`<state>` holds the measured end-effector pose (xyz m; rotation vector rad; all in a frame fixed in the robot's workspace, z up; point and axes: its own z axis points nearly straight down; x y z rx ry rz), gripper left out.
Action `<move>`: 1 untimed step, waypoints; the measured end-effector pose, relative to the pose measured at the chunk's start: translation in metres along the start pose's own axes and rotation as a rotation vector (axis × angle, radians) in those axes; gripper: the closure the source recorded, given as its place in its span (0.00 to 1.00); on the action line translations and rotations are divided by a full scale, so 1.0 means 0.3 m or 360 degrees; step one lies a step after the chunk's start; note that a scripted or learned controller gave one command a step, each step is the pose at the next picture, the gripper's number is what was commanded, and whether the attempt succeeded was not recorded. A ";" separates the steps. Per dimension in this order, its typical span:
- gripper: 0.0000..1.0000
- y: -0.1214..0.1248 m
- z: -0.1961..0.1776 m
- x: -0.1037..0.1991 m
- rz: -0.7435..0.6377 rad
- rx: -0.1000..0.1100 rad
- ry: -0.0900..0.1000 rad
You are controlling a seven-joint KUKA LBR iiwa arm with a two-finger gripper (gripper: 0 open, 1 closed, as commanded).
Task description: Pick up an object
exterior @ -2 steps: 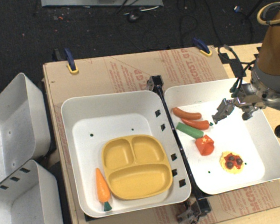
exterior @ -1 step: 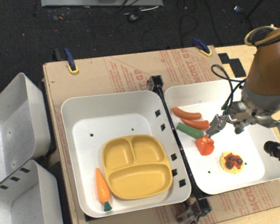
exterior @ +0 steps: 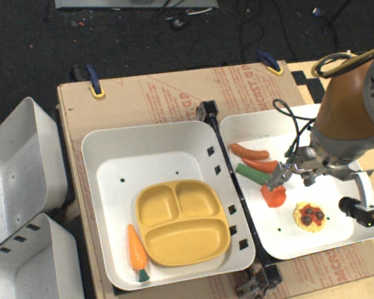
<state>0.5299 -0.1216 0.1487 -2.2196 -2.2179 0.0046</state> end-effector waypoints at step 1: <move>0.00 -0.003 0.179 0.002 0.0000 0.0001 0.0001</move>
